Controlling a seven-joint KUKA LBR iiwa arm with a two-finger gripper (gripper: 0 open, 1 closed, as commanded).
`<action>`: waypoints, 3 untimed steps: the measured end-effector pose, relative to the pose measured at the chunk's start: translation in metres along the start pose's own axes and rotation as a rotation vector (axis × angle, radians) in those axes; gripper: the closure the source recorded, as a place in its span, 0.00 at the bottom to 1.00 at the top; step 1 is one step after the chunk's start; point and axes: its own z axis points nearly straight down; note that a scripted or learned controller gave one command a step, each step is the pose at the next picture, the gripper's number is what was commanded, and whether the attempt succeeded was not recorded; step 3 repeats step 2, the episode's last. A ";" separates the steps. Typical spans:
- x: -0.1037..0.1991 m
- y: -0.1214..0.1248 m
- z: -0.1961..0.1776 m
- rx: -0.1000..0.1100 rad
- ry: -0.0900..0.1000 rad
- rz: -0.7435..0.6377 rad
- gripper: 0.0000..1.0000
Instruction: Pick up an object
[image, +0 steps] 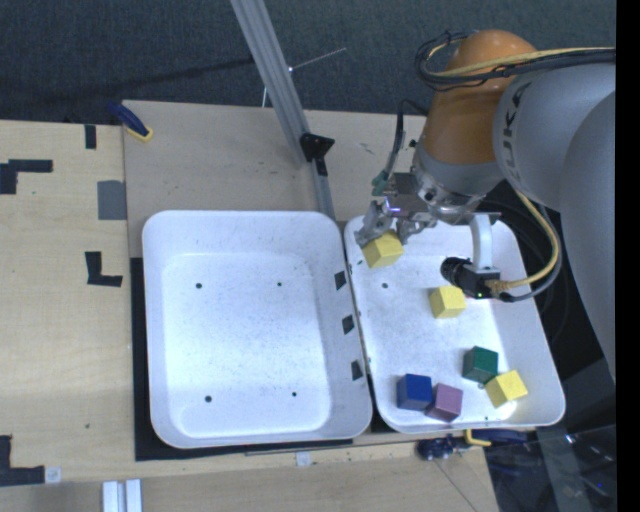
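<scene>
My gripper (386, 232) hangs over the far left corner of the right bin (530, 330). Its two fingers are closed on the top of a yellow block (383, 251), which sits tilted just below them by the bin's left wall. More blocks lie in the same bin: another yellow block (447, 301) in the middle, and a green block (481, 362), a third yellow block (506, 386), a blue block (414, 390) and a purple block (446, 400) toward the near end.
The left bin (160, 300) adjoins the right one on the left. A slanted metal pole (285, 90) ends at a black clamp (316, 146) behind the bins. The arm's grey and orange body (480, 100) looms over the right bin's far end.
</scene>
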 end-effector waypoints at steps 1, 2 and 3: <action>0.054 -0.008 -0.008 -0.002 0.000 -0.002 1.00; 0.111 -0.014 -0.009 -0.002 -0.001 -0.002 1.00; 0.111 -0.014 -0.009 -0.002 -0.001 -0.002 1.00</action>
